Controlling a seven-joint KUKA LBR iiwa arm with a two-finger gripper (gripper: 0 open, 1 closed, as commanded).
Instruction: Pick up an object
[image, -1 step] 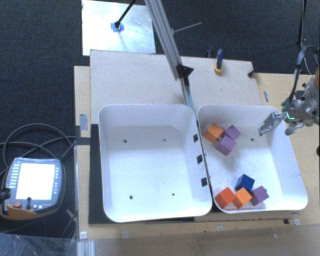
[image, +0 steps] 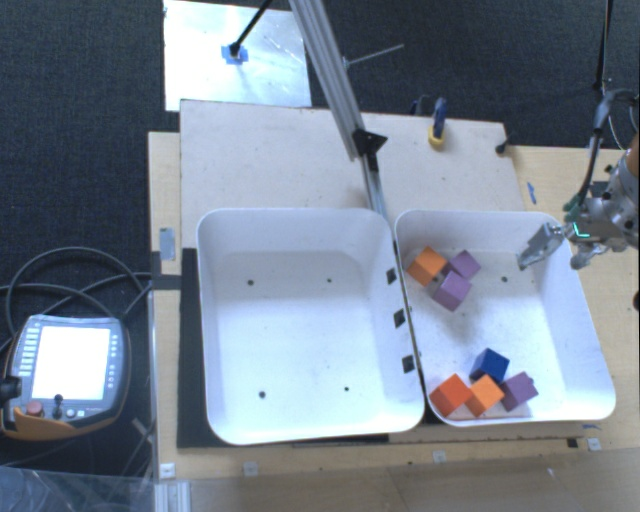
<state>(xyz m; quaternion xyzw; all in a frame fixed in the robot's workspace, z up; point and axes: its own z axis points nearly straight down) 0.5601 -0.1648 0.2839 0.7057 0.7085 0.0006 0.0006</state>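
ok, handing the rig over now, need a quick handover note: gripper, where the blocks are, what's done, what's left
Gripper: hangs over the upper right edge of the right white plastic bin, nothing between its fingers.
Blocks, all in the right bin: an orange cube touching two purple cubes near the top left; a blue cube, two orange cubes and a purple cube clustered at the bottom edge.
Left white plastic bin: beside the right one.
Done: no pick yet.
Left: descend on a block, grasp, lift.

A pendant (image: 65, 377) lies left of the surface (image: 270, 150); a yellow clamp (image: 438, 132) sits at its far edge.
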